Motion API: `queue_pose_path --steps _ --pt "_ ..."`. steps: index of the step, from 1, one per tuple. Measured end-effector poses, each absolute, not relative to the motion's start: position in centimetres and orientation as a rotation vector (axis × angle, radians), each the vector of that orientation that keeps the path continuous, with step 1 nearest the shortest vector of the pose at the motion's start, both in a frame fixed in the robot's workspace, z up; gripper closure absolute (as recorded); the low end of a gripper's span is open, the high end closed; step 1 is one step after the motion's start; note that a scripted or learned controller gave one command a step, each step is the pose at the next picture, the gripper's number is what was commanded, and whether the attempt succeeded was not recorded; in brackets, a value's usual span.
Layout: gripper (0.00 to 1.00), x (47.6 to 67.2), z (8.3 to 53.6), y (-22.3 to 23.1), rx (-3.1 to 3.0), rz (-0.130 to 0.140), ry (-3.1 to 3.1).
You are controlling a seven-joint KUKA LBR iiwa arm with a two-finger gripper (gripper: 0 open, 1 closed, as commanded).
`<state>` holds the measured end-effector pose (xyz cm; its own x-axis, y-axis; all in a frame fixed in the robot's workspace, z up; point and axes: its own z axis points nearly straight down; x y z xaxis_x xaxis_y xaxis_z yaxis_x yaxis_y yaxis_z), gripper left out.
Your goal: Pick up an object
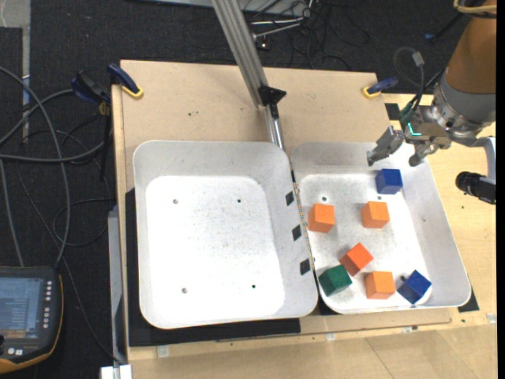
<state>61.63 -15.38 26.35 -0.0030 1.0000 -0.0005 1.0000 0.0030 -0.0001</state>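
Note:
The right bin (pixel 442 235) holds several cubes. A blue cube (pixel 388 181) lies near its far side, with an orange cube (pixel 375 214) just in front of it and another orange cube (pixel 321 217) to the left. Nearer the front are an orange cube (pixel 358 257), a green cube (pixel 336 279), an orange cube (pixel 379 284) and a blue cube (pixel 414 286). My gripper (pixel 400 153) hangs over the bin's far edge, just above the far blue cube, open, with nothing between its fingers.
The left bin (pixel 158 212) sits beside the right one. A slanted metal pole (pixel 241 38) runs from the top to the gap between the bins. Clamps (pixel 126 81) hold the bench corners. A tablet (pixel 24 314) lies at lower left.

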Motion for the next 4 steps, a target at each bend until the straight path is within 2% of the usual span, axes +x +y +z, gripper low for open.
queue_pose_path --steps 1,3,4 --pt "0.00 61.2 20.0 -15.6 2.226 -0.007 2.224" --pt "0.00 60.7 10.3 -15.2 2.222 -0.002 2.221" --pt "1.00 60.8 11.5 -15.2 2.222 0.001 2.219"
